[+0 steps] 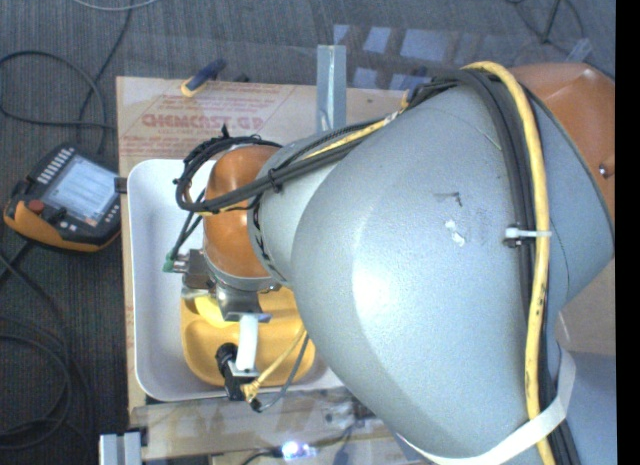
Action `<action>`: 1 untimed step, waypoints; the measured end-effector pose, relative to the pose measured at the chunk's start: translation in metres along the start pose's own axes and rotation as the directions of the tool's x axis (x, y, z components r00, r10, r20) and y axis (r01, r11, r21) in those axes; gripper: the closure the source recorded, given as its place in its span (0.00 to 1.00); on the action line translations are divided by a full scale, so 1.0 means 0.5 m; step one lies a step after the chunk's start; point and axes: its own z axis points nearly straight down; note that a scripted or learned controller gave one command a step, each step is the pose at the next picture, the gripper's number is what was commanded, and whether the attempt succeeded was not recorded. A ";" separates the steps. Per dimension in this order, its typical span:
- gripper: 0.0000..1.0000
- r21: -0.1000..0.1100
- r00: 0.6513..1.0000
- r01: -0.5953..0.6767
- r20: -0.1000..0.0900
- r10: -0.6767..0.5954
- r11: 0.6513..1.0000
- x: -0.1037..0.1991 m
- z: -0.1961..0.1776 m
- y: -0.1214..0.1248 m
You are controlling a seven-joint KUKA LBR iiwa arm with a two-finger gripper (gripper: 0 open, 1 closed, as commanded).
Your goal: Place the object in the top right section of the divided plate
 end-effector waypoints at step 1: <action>1.00 0.017 0.749 -0.662 0.011 0.662 0.749 -0.070 0.015 0.016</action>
